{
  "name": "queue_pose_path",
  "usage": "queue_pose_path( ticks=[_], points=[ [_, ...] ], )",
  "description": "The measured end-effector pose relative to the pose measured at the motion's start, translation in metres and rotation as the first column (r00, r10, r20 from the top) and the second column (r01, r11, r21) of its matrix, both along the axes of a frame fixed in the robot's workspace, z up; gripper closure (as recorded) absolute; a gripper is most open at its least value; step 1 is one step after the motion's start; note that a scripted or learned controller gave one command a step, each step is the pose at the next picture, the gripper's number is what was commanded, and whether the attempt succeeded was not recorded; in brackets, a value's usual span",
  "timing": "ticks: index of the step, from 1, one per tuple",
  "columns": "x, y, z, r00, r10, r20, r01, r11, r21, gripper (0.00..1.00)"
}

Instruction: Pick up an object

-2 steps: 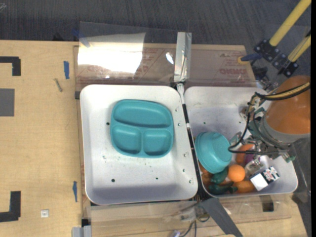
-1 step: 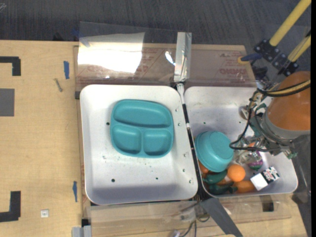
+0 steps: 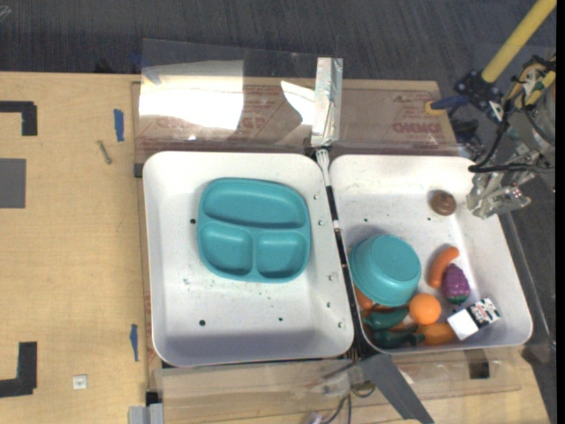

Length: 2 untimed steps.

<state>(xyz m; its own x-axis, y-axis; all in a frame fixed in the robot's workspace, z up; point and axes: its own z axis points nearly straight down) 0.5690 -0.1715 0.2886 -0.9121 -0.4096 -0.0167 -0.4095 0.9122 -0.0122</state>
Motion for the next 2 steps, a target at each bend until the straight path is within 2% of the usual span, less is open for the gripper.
queue_pose_path(
  ticks=[1,2],
  points=[
    [-0.002,0.000,-0.006,1.000,0.000,-0.012,0.000,1.000,0.005,0.00],
    [-0.041,0.005,-0.157,0.999,0.042,-0.006,-0.042,0.999,-0.002,0.00]
  ],
)
